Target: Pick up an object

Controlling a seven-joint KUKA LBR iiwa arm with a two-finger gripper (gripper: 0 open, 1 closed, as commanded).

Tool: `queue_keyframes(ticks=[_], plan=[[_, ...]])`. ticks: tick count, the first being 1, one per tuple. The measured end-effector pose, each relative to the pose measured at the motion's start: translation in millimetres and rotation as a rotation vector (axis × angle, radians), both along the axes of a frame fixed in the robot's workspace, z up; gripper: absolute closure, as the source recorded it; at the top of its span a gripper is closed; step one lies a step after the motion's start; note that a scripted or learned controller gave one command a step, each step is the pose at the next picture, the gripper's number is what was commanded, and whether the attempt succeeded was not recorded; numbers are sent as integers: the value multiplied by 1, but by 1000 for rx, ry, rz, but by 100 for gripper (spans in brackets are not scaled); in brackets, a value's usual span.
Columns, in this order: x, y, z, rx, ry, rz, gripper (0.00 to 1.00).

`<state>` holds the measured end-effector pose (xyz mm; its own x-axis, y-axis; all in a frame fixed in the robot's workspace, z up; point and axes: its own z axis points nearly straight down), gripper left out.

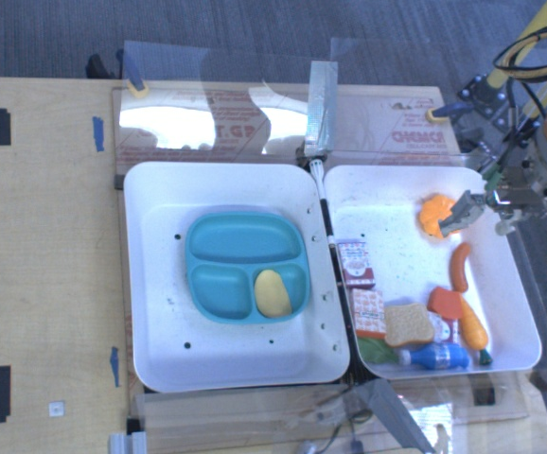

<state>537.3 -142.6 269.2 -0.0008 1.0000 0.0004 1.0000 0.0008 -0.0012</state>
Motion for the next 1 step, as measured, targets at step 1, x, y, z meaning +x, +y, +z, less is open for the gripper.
queue_keyframes(ticks=[1], plan=[[0, -52, -83, 1, 8, -8, 0]])
